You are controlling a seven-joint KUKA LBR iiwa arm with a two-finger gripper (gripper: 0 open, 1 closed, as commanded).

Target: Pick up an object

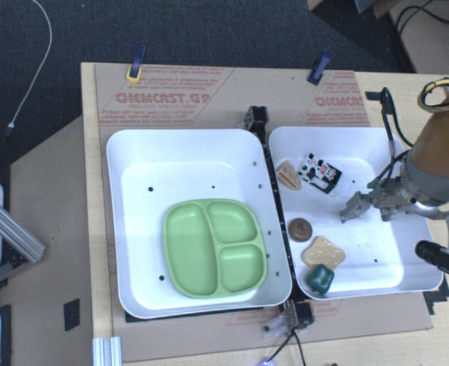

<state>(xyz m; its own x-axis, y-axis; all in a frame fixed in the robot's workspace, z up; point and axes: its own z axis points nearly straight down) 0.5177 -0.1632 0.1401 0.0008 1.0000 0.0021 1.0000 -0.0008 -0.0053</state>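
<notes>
**Five small objects, one tray, two bins**

The right bin [376, 139] holds five pieces: wedge [288, 176], black-and-white block [320, 172], brown disc [299, 229], tan slab [324, 252], teal lump [320, 279]. The pincer [351, 208] hovers over it, grasp indiscernible. One green tray [213, 247] fills the left bin [133, 204] on a cardboard-covered surface [209, 97].

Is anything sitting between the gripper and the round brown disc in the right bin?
Nothing visible does. The gripper hangs over bare floor of the right bin, and the brown disc lies apart toward the divider.
</notes>
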